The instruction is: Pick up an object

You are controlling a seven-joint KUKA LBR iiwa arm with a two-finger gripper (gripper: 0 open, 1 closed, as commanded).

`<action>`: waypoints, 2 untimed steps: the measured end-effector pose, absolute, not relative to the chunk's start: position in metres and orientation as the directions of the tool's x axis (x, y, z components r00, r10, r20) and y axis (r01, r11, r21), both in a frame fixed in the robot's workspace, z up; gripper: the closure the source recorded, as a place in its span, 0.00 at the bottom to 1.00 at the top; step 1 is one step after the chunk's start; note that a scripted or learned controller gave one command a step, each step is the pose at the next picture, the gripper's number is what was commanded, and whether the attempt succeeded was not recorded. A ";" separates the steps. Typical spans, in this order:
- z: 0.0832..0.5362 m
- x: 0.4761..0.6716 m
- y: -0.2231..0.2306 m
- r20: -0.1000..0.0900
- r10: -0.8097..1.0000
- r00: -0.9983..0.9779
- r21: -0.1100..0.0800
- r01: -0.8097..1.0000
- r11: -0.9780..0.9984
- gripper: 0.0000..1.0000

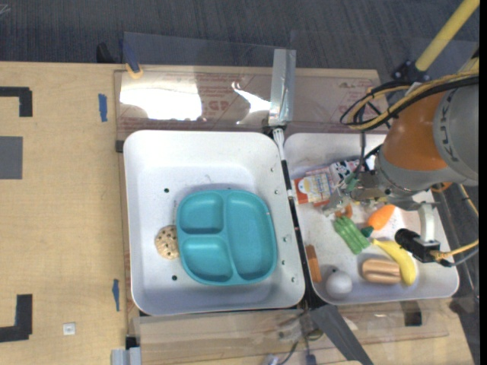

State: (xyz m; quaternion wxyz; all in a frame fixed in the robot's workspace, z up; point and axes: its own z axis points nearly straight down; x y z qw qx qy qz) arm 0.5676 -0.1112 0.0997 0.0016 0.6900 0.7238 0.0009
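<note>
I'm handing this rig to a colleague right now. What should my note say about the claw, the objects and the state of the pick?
Claw: low over the right bin, above the snack packet and green toy; nothing seen between its fingers.
Right bin: carrot, banana, hot dog, grey ball.
Left bin: teal divided plate, with a cookie beside it.
Done: no lift seen.
Left: grasp one object and raise it.

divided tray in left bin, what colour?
Teal, plain, no pattern: the divided tray, clearest in the camera view.
</note>
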 end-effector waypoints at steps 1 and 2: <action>0.087 0.490 -0.111 -0.001 0.997 -0.072 0.004 0.997 0.072 0.00; 0.099 0.492 -0.111 -0.003 0.997 -0.071 0.012 0.997 0.071 1.00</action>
